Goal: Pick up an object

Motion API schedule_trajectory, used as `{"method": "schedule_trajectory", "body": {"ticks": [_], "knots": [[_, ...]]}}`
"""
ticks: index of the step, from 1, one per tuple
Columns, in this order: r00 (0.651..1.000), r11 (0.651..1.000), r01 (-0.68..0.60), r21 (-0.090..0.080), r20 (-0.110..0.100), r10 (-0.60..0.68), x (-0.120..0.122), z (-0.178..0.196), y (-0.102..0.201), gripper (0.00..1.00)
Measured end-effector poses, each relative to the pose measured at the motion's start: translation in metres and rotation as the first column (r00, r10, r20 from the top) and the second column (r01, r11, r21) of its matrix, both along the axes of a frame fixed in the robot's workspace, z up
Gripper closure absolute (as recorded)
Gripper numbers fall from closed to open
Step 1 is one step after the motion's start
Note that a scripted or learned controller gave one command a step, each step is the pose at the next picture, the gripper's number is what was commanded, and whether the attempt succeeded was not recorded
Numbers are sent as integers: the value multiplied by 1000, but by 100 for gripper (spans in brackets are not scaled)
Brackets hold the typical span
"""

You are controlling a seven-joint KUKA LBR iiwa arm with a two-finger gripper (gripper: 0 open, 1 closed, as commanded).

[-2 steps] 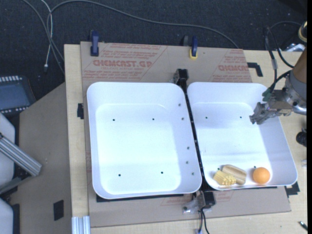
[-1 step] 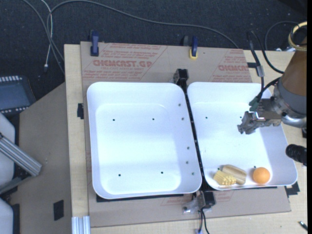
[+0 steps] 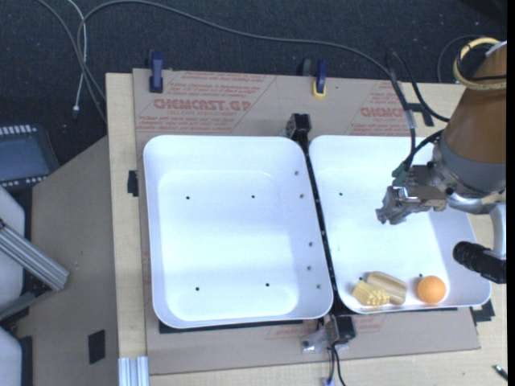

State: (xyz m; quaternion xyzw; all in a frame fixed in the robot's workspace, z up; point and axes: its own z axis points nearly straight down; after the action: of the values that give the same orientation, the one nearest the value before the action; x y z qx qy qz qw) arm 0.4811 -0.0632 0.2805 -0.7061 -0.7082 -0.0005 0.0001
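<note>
In the right bin (image 3: 354, 223), near its front edge, lie three small objects: a yellow corn-like piece (image 3: 371, 296), a tan bread-like roll (image 3: 387, 282) just behind it, and an orange ball (image 3: 431, 289) to their right. My gripper (image 3: 394, 211) hangs over the middle right of that bin, well behind these objects. Nothing shows between its fingers. The arm's grey and orange body covers the bin's far right side.
The left bin (image 3: 233, 232) sits beside the right one, split by a black divider. Blue clamps (image 3: 156, 69) hold the cardboard-covered bench at the back. Cables run across the dark floor behind.
</note>
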Motion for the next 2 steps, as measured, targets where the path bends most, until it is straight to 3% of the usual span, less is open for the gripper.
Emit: {"method": "schedule_trajectory", "body": {"ticks": [1, 2], "knots": [[1000, 1000, 1, -1, 4, -1, 108, 38, 7, 100], [1000, 1000, -1, 1, 2, 1, 80, 55, 58, 100]]}}
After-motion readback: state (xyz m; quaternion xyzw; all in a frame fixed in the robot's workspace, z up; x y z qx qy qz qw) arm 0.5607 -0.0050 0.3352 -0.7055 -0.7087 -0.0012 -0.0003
